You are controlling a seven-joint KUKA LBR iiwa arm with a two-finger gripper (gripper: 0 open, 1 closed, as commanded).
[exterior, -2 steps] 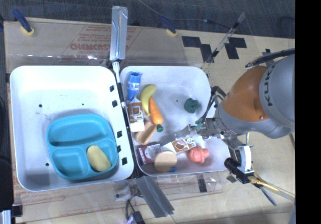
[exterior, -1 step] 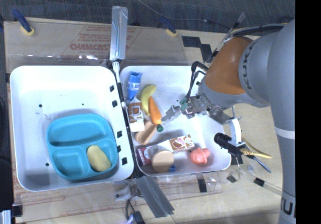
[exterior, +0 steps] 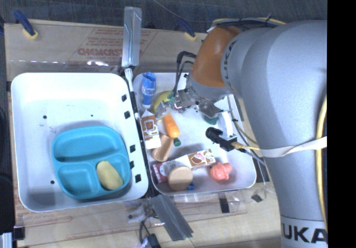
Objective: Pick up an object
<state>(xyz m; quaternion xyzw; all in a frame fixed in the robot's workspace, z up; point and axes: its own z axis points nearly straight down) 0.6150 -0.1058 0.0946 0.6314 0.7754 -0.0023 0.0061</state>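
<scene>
A camera looked down at a slant on a bench holding two shallow white bins side by side. The left bin [exterior: 28, 130] held a blue divided tray [exterior: 83, 152], and a yellow potato-shaped object [exterior: 109, 175] lay in the tray's near right compartment. The right bin [exterior: 247, 177] was crowded with small items. At its far left corner stood a blue bottle [exterior: 148, 87], and just right of it part of a yellow banana [exterior: 162, 99] showed. An orange carrot [exterior: 171, 126] with a green end lay near the bin's middle, with a small brown and white carton [exterior: 149, 129] to its left and a tan rounded piece [exterior: 162, 149] just nearer. Along the near side lay a brown and white wrapper [exterior: 201, 158], a round tan bread roll [exterior: 180, 177] and a pink toy [exterior: 221, 172] to the right. The grey arm [exterior: 283, 102], with its orange band [exterior: 210, 63], reached in from the right and bent down over the far part of the right bin. The gripper [exterior: 186, 102] hung low just right of the banana and just beyond the carrot. Whether its fingers were spread or closed could not be told, and no object could be seen between them.
</scene>
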